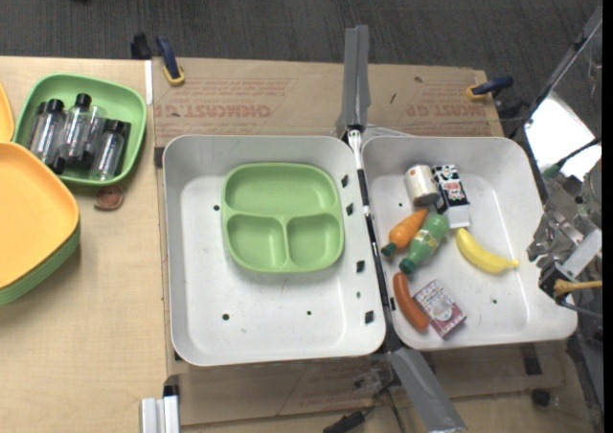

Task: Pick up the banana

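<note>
One banana [485,255] lying free on the right bin [522,316] floor, right of the green bottle [425,241] and carrot [409,227], open white floor toward the right rim. Jaws [560,263] just past that rim; opening cannot be told.

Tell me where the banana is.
The banana lies in the right bin, toward its right side, just right of the green bottle.

Yellow banana [485,254], lying flat, right bin
</note>
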You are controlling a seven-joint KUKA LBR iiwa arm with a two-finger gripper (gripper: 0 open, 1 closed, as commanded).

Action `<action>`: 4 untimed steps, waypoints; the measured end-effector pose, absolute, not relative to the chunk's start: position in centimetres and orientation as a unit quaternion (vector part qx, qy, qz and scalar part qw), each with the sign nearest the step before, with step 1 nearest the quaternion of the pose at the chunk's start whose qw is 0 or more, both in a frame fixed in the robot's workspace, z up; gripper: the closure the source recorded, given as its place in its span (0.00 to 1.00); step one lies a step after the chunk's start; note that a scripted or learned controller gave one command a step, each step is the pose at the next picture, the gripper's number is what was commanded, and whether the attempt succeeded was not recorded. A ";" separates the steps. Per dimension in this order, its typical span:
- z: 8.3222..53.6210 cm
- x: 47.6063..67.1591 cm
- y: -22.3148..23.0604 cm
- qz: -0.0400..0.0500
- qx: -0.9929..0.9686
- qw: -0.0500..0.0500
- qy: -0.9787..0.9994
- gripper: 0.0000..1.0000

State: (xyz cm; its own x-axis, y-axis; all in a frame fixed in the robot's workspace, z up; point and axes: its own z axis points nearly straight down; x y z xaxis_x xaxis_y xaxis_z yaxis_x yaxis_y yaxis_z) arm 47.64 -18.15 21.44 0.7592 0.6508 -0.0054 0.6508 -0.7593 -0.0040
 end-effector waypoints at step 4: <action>44.0 47.8 -22.2 0.003 -0.993 0.000 -0.114 1.00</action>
State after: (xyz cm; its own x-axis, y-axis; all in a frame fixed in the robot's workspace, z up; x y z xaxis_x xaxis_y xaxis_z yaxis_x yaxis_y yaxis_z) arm 47.83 -22.19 44.02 0.9740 0.2267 -0.0058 0.2267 -0.9740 0.0000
